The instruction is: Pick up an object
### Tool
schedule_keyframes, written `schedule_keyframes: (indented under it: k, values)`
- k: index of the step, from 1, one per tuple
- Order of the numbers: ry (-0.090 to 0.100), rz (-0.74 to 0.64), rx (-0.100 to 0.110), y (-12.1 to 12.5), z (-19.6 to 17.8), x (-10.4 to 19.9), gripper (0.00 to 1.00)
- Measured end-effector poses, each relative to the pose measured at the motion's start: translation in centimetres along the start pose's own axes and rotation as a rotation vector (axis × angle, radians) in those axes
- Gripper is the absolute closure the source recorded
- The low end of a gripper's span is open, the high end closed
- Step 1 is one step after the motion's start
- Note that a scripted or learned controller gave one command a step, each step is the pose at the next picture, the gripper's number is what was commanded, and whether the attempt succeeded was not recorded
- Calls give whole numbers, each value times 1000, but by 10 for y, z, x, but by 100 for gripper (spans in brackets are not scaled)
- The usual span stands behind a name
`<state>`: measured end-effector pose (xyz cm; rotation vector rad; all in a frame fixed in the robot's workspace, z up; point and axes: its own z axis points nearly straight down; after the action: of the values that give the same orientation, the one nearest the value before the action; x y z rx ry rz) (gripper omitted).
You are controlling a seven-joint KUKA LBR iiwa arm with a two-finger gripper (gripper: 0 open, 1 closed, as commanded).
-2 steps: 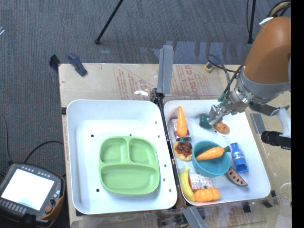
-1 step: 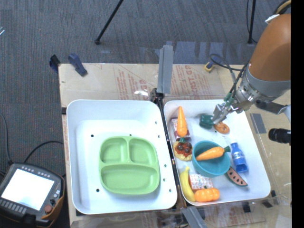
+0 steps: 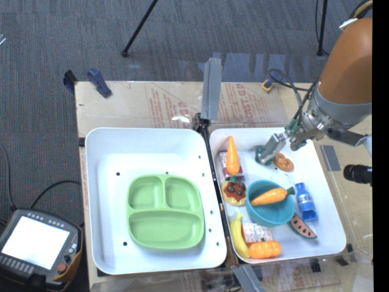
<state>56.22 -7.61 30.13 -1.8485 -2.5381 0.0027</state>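
Over the right bin, near its upper middle, the claw hangs low beside a small brown pretzel; whether its tips are spread or pressed together I cannot tell, and nothing is visibly pinched between them. No object has been lifted yet, and the pretzel is the nearest candidate, lying just to the claw's right on the bin floor.

To do this step well, the claw probably needs to centre itself over one object before descending, rather than beside it. The pretzel is flat and small, so the tips should straddle it squarely and reach almost to the floor. Crowded things lower down, like the bowl's contents, look harder to isolate.

Counted in the right bin: two carrots, one upright near the divider and one lying in the blue bowl; one banana; one small pumpkin; one blue bottle; one watermelon slice; one pretzel. The left bin holds one green divided plate.
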Motion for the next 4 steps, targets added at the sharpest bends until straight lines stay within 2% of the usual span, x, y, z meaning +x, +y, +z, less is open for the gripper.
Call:
schedule_keyframes:
  k: [1,2,3,4]
  values:
    - [7,128,14,-8,146,-44,0]
    - [2,103,4,11,217,-64,0]
    - [2,104,0,12,205,-65,100]
    - [1,393,-4,47,112,0,100]
